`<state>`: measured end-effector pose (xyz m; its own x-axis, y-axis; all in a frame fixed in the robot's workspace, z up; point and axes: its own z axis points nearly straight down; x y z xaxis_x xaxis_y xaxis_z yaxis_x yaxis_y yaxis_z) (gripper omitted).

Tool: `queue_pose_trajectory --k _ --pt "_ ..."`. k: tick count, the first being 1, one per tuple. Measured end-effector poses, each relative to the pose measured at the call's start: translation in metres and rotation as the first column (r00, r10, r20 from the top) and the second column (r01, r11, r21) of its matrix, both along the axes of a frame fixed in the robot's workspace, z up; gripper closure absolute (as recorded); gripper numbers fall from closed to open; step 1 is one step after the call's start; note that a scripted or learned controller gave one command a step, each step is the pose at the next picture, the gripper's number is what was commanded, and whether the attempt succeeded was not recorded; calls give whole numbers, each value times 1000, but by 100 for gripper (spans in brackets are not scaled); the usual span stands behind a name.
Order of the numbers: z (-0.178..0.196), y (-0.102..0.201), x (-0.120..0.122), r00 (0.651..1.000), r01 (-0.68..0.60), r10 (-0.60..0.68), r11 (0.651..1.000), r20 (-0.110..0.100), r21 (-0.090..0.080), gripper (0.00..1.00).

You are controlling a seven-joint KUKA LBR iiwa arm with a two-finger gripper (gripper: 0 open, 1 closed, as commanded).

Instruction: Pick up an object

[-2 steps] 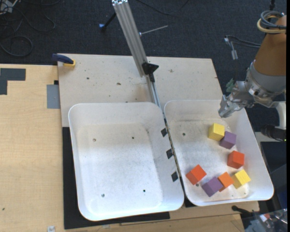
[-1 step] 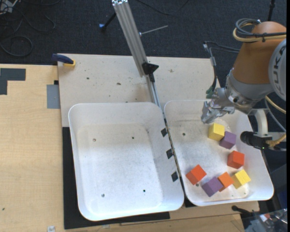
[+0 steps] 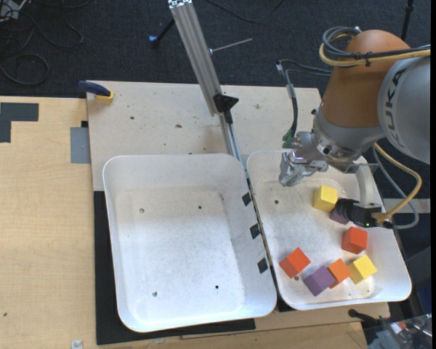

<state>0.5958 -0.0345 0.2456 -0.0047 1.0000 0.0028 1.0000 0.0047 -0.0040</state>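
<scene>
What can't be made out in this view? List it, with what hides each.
1. Camera view: the dark purple block in the right white bin has its right side covered by the grey-and-orange arm, so its shape is unclear.
2. Camera view: that bin's far right corner lies behind the arm.
3. Camera view: the small blue-and-yellow object at the bench's far edge is too small to identify.

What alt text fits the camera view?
The end effector of the robot arm hangs over the far end of the right bin, beside a yellow cube. Other cubes, orange, purple, red and yellow, lie nearer the camera.
</scene>
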Motion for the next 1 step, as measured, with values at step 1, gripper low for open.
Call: queue_pose_trajectory --k 1 --pt "1 44 -12 1000 2 -2 1000 -1 -1 100"
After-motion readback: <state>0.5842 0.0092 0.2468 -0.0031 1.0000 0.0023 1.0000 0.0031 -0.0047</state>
